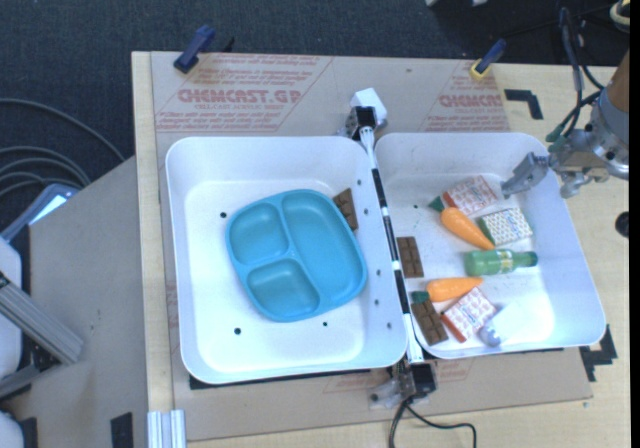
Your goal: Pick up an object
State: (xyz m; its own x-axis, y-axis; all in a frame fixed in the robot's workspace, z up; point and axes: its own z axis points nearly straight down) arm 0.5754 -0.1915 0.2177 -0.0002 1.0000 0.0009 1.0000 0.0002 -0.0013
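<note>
Several small things lay in the right bin (575, 236): two carrots (466, 227), a green bottle (498, 261), some packets (505, 225). The gripper (545, 174) hung over that bin's far right rim, fingers spread wide and holding nothing. The upper carrot looked the nearest target; a good try likely meant centring over it, fingers across its width, clear of the packets touching it. The left bin (190, 266) held a blue tray (294, 254).

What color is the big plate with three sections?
The plate is light blue, seen in the camera view, inside the left bin.
</note>
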